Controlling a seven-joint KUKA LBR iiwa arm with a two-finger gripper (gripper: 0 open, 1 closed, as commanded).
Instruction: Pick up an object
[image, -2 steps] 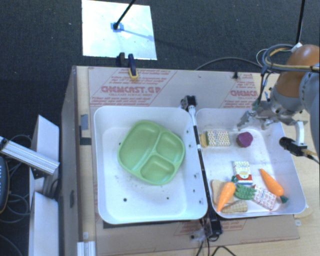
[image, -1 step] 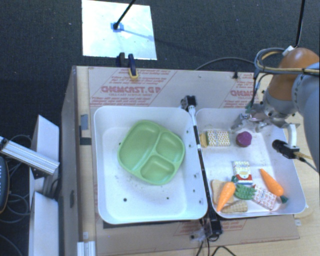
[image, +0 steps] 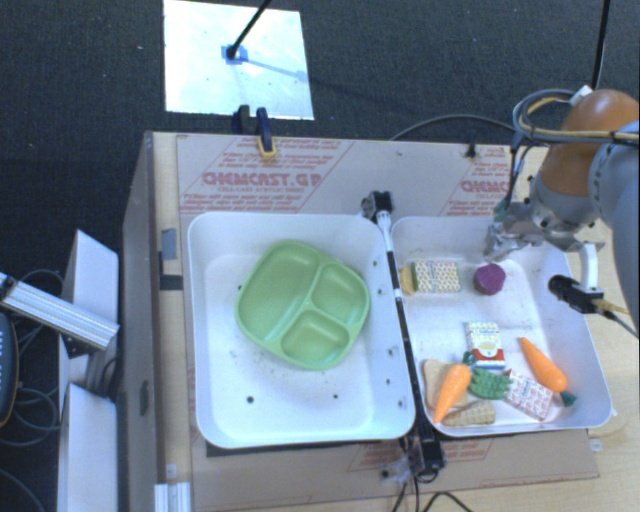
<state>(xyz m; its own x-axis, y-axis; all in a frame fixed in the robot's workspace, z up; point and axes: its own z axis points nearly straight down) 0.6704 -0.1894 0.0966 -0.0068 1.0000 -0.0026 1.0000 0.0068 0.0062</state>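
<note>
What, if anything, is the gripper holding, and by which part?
Nothing visibly. The gripper sits just above the purple object in the right bin, with nothing between its fingers.

green tray (image: 303, 303): glossy plastic | bins (image: 215, 400): smooth white plastic | bench (image: 300, 170): cardboard, matt

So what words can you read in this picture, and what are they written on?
"CHEMCAST GP", in red, on the brown sheet under the bins, behind the left bin.
More red print on the same sheet behind the right bin: partly hidden, unreadable.
Small carton in the right bin: print too small to read.
</note>
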